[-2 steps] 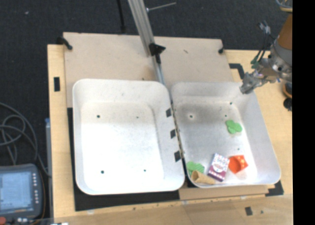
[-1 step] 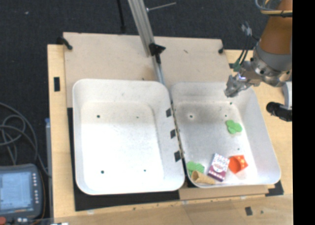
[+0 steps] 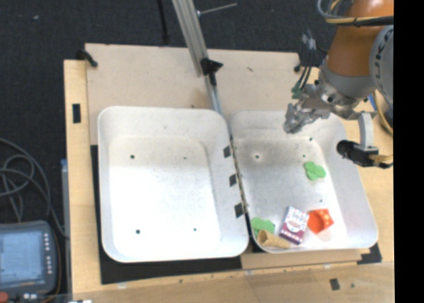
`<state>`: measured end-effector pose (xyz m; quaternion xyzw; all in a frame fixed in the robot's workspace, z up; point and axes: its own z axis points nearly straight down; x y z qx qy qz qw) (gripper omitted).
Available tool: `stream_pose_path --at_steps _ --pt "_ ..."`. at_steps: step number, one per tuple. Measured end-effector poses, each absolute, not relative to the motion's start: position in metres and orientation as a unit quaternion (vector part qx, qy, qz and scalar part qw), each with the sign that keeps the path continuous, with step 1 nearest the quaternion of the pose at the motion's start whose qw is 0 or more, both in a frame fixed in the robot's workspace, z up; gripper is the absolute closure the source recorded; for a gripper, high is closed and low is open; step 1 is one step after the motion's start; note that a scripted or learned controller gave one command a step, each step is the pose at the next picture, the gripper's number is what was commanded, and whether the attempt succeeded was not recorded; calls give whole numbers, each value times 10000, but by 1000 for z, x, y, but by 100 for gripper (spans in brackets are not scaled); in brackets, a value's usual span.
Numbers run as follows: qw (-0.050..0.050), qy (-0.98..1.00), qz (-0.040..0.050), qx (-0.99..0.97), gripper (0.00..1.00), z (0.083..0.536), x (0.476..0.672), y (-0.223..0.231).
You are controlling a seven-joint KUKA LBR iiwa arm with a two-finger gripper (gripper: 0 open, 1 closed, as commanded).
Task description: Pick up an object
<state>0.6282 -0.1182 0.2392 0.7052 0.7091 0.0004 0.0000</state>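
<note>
- The gripper (image 3: 296, 121) hangs over the far edge of the right bin (image 3: 344, 162), below the orange band of the arm (image 3: 351, 36). I cannot tell from this view how it stands, and nothing is seen in it.
- No object lies under the gripper; the bin floor there is bare.
- The nearest candidate is a small green piece (image 3: 315, 171), alone on the floor and well apart from the walls.
- The other things are crowded at the near edge of the same bin: an orange block (image 3: 320, 220), a purple and white packet (image 3: 295, 224) touching it or just beside it, a tan cone-like piece (image 3: 272, 238) and a second green piece (image 3: 262, 225) near the corner.
- In my judgement the approach is not yet started. The lone green piece is the safer choice, because there is free room on both sides of it.
- To do it well, the gripper should come straight down, centred on the piece. The piece looks flat, so it must go low, almost to the floor.
- The left bin (image 3: 165, 182) plays no part here.
</note>
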Motion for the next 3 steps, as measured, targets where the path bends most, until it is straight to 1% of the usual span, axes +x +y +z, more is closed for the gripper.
stream_pose_path --at_steps 1,2,3 --pt "-4 7089 1 7053 100 232 609 -67" --pt "-6 7096 13 7046 100 242 597 -8" --pt "-6 7093 1 7049 100 232 586 41"
